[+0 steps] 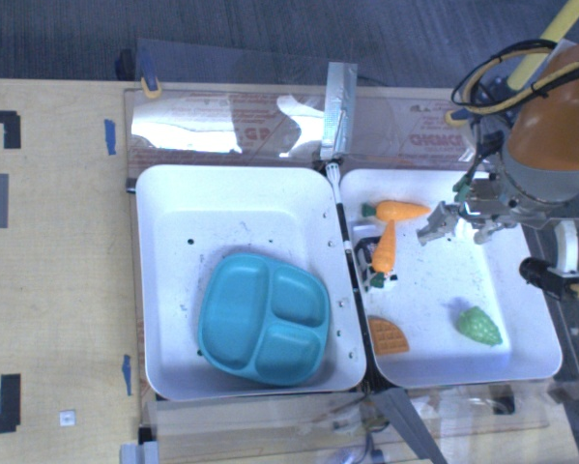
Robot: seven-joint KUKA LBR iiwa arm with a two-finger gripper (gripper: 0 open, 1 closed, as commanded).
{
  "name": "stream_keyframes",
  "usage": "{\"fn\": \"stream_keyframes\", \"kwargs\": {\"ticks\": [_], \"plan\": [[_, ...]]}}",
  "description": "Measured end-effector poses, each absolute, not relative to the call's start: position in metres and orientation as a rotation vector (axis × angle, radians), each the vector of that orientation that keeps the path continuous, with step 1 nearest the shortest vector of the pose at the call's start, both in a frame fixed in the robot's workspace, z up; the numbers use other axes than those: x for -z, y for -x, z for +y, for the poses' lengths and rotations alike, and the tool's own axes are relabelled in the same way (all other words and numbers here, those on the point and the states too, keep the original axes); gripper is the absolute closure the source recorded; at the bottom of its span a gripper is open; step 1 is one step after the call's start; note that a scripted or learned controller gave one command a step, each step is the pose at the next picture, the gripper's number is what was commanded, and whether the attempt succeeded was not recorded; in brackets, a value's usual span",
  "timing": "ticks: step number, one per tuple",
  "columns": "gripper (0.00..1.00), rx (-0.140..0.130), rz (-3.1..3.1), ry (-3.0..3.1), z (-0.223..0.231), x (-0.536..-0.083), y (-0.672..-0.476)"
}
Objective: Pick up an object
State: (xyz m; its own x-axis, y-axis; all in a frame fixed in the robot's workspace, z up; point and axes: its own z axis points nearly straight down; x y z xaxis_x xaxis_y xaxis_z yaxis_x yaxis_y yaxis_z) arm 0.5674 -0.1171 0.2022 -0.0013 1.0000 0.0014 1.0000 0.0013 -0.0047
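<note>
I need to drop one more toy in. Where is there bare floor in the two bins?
Left bin: free along the far wall, behind the blue tray. Right bin: a patch between the carrots and the green toy. Its left edge is crowded, with the orange slice.

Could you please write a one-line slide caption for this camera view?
End effector above the right bin beside an orange toy; blue divided tray in the left bin.

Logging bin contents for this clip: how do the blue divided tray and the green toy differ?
The blue divided tray lies in the left bin, the green toy in the right bin. The tray is far larger, covering much of its bin floor; the toy is small. The tray is smooth with compartments, the toy bumpy. Both lie apart from the gripper.
</note>
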Motion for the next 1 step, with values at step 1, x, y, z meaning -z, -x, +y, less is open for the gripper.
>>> {"fn": "stream_keyframes", "kwargs": {"ticks": [1], "plan": [[0.0, -0.004, -2.097, 2.337, -0.1448, -0.1656, -0.6126]]}}
